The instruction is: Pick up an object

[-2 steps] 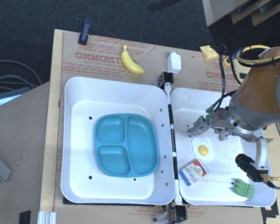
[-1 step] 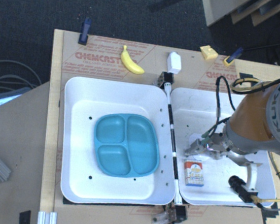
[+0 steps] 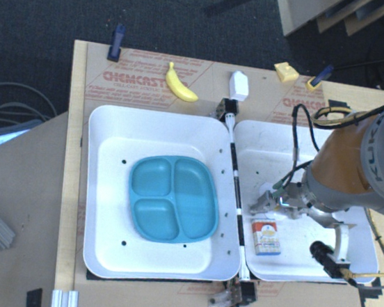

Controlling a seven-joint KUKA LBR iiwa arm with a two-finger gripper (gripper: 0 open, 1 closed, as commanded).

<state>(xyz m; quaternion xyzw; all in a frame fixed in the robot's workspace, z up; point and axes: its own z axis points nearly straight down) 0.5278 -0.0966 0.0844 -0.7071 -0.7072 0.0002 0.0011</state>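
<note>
Small red-and-white box (image 3: 266,237) lying flat in the right bin (image 3: 345,271), just near-side of the end effector (image 3: 268,201). Cannot tell end effector state. Blue divided plate (image 3: 172,198) in left bin (image 3: 113,139); banana (image 3: 179,84) on far counter (image 3: 139,72).

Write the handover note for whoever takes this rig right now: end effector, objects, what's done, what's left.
End effector: low in the right bin, near its left wall; finger state unclear from this camera view, nothing seen held.
Small red-and-white box: lying flat on the right bin's floor, just in front of the end effector.
Blue divided plate: in the left bin.
Banana: on the bench behind the bins.
Done: nothing lifted.
Left: grasp an object and raise it; the box looks nearest.
</note>
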